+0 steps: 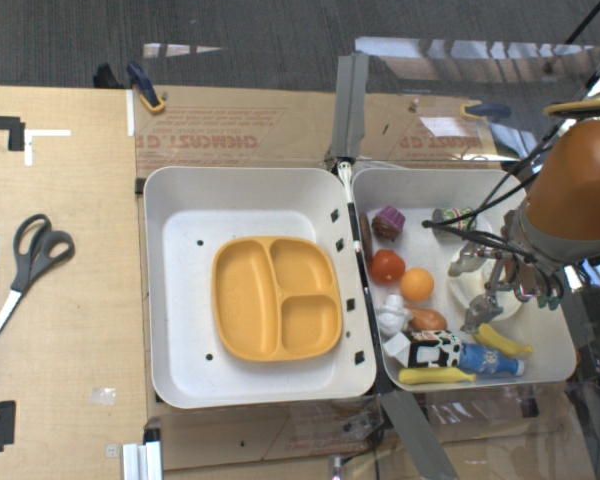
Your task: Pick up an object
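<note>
Yellow banana [504,341] just below end effector [485,303] in right bin [550,368]; finger spread unclear.

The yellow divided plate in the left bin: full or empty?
Empty. The yellow divided plate shows three bare compartments, lying flat in the left bin.

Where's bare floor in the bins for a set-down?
Left bin: bare strips ringing the yellow divided tray, widest along its left wall. Right bin: a patch at the back; the front is crowded with toys, the gripper above.
</note>
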Available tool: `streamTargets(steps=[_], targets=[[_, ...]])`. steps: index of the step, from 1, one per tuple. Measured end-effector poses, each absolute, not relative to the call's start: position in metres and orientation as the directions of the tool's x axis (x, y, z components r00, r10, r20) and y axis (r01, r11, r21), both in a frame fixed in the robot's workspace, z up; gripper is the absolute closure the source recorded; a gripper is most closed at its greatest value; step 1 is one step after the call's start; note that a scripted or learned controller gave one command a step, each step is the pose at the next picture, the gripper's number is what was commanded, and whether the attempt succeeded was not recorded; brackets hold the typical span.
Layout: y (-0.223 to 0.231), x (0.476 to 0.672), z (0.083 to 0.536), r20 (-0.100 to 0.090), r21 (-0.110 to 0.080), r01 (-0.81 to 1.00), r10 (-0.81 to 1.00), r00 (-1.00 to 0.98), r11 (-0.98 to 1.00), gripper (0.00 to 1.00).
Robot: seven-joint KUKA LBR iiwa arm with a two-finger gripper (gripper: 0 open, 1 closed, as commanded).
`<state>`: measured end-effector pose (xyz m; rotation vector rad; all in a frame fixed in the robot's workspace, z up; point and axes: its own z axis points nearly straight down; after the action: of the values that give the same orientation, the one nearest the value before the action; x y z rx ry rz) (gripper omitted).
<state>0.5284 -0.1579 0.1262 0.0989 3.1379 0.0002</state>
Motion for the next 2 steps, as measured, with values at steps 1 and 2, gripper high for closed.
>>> streamTargets(steps=[1, 2], targets=[[-0.127, 0.619, 0.093, -0.006, 0.001, 0.217, 0.217, -0.976, 0.976, 0.00], [-0.212, 0.619, 0.206, -0.006, 0.000, 0.401, 0.401, -0.916, 0.916, 0.00]])
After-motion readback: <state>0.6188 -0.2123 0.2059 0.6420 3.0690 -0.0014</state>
